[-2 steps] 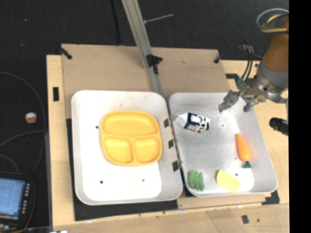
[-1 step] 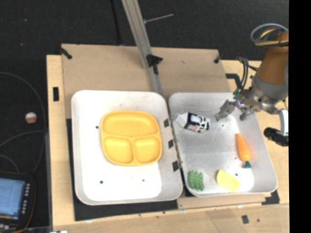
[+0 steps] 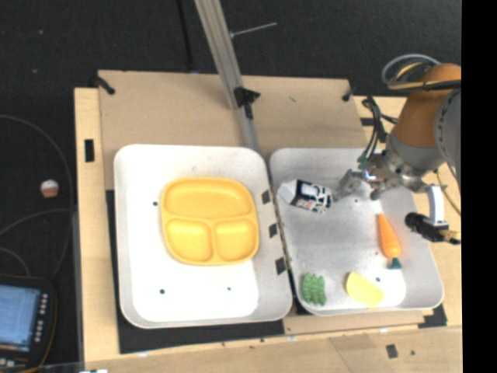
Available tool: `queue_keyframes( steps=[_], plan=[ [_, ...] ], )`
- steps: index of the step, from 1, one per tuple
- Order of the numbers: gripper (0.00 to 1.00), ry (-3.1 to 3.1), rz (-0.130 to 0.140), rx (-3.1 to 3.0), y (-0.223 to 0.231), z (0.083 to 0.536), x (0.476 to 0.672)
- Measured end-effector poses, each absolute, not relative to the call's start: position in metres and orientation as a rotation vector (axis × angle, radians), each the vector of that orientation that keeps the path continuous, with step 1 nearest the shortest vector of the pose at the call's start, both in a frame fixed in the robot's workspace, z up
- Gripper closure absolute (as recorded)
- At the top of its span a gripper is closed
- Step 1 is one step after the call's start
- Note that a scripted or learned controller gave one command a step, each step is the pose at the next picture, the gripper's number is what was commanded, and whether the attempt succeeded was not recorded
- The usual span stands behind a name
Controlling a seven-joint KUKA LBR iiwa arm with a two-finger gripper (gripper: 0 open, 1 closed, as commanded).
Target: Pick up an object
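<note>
Two white bins on worktop point(image 3: 194, 103), arm over right bin.
Left bin point(image 3: 136, 286) holds a yellow divided plate point(image 3: 210, 219), three sections. Right bin point(image 3: 419, 282) holds black-and-white carton point(image 3: 308, 195) lying far left corner area, orange carrot point(image 3: 389, 237) at right, green toy point(image 3: 313, 287) and yellow piece point(image 3: 363, 289) along near edge. Gripper point(image 3: 359, 183) low over far side of right bin, just right of carton; fingers open or closed: cannot tell, nothing seen between them.
</note>
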State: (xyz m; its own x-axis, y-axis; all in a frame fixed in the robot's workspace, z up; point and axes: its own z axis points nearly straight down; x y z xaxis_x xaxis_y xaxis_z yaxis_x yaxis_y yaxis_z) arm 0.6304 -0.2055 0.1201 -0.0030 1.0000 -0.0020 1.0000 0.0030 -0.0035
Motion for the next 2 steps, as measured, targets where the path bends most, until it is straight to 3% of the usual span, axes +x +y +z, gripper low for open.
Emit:
queue_keyframes(
  steps=[1,2],
  plan=[
    [1.0,-2.231,-0.001,-2.221,-0.206,0.135,0.632],
    [1.0,-2.23,-0.006,-2.222,-0.199,0.185,0.631]
  ],
)
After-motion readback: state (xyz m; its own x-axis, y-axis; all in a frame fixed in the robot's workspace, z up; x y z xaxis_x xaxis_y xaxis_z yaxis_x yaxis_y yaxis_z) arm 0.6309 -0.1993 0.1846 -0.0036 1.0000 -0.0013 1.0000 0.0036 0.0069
